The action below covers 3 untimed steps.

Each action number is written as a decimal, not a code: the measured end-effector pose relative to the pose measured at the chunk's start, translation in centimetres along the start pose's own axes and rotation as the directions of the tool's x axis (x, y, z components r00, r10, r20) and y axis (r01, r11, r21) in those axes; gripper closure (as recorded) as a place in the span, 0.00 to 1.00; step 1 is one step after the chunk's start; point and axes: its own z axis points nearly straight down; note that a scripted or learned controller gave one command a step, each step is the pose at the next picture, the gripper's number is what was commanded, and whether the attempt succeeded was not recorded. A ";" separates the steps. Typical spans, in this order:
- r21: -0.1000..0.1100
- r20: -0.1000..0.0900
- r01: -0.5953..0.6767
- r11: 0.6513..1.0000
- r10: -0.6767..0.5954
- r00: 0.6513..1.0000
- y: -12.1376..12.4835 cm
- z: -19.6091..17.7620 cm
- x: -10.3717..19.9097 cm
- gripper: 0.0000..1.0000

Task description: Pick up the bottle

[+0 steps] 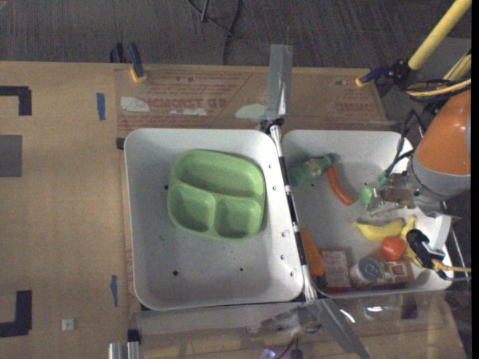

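I've got the arm [446,152] over the right bin [340,144], so I judge the approach under way. The gripper [389,194] looks blurred; I cannot tell its state. The bottle [310,170] lies top-left, needing a leftward reach.

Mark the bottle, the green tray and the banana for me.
bottle [311,170], camera view, on its green body.
green tray [217,169], camera view, on its large back compartment.
banana [380,228], camera view, on the middle of its curve.
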 end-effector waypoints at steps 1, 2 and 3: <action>0.015 -0.001 -0.364 0.931 0.364 0.932 6.0 0.9 -1.8 1.00; 0.013 0.000 -0.438 0.899 0.438 0.899 11.5 -13.5 0.9 1.00; 0.013 0.001 -0.512 0.859 0.512 0.859 12.1 -17.2 -1.2 1.00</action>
